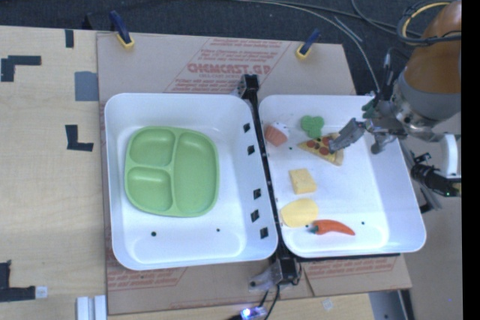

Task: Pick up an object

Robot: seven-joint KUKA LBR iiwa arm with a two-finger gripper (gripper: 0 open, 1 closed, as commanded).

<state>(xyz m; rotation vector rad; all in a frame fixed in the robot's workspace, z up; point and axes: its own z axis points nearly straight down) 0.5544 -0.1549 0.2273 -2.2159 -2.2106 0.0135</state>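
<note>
Arm: grey KUKA with orange band, entering from the right over the right bin (397, 236).
Gripper (341, 140): low over the right bin's far half, tilted toward the pizza slice (321, 147); claw state cannot be told, nothing seen held.
Right bin, far half: pizza slice just beside the gripper tip; green piece (312, 124) behind it; pink-and-white piece (276, 134) near the inner wall.
Right bin, middle: yellow block (302, 180).
Right bin, near edge: yellow lemon-like piece (299, 213), orange carrot (332, 228) touching it.
Left bin (180, 251): green divided plate (172, 171), lying flat.
</note>
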